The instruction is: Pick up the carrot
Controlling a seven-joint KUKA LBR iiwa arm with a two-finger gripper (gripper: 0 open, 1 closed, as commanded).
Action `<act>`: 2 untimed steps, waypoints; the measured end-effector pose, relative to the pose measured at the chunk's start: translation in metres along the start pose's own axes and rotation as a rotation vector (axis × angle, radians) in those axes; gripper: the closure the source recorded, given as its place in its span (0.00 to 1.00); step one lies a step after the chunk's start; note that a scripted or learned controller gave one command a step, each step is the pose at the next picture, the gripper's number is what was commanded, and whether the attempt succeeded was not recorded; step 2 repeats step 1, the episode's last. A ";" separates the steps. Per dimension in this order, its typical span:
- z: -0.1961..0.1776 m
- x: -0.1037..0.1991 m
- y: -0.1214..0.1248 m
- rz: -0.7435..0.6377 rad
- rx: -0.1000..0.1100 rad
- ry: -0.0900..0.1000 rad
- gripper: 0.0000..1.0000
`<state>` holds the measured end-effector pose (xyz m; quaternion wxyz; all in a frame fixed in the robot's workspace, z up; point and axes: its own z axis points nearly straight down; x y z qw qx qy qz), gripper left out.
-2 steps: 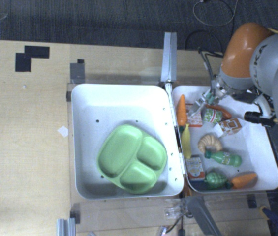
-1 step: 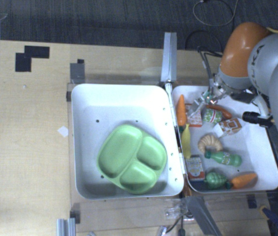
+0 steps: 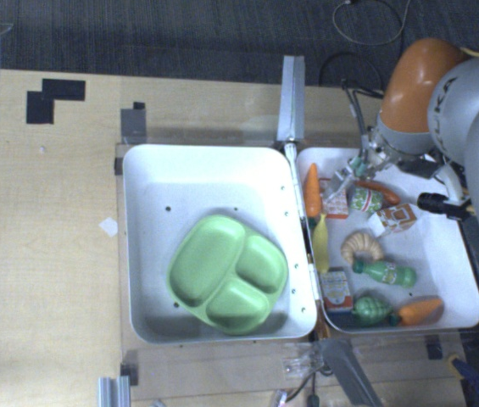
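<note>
From where I sit, the pick has not happened yet: the carrot (image 3: pixel 312 191) lies in the right bin (image 3: pixel 464 265), pressed up along its left wall near the far corner, pointing roughly front to back, with nothing gripping it. The claw (image 3: pixel 364 163) hangs over the far end of that same bin, to the right of the carrot and apart from it, above a small heap of packets (image 3: pixel 351 195). I cannot tell whether it is spread or pressed together; the tip is small and lost against the clutter beneath it, and I see nothing held in it. So I judge that nearly all the work is left: moving left over the carrot, coming down, closing and lifting. The carrot sits tight to the wall, which I expect will make the grip awkward. The left bin (image 3: pixel 150 227) holds a green divided plate (image 3: pixel 226 271).
</note>
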<state>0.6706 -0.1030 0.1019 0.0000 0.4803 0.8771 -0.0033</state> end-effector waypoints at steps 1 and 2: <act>-0.014 0.000 0.007 -0.004 -0.024 -0.015 1.00; -0.014 0.000 0.007 -0.004 -0.024 -0.015 1.00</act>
